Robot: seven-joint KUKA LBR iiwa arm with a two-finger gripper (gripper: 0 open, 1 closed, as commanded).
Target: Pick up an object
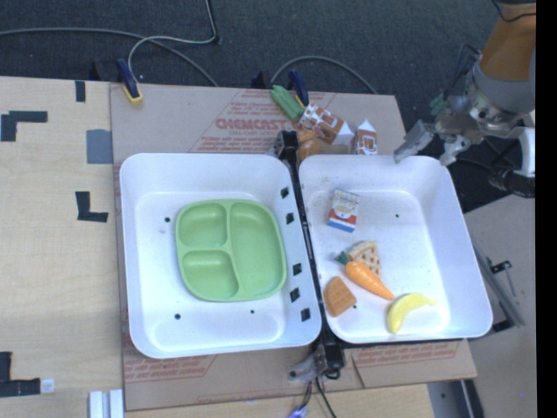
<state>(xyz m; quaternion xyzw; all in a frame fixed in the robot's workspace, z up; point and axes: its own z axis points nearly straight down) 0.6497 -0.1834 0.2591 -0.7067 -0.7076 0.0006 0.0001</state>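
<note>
My gripper (429, 149) hangs over the far right rim of the right bin (452, 233), its two fingers spread apart with nothing between them. Inside that bin lie a small white carton (345, 211) with red and blue print, a toy pizza slice (365, 256), an orange carrot (369, 279), a yellow banana (406, 310) and a brown cracker-like piece (339, 297). The carton is the nearest of these to the gripper, well to its left and nearer the camera.
The left bin (144, 233) holds a green divided plate (231, 250). Behind the bins, on the cardboard, sit small cartons (324, 126) and a green clamp (287, 103). Cables run across the dark floor at the back.
</note>
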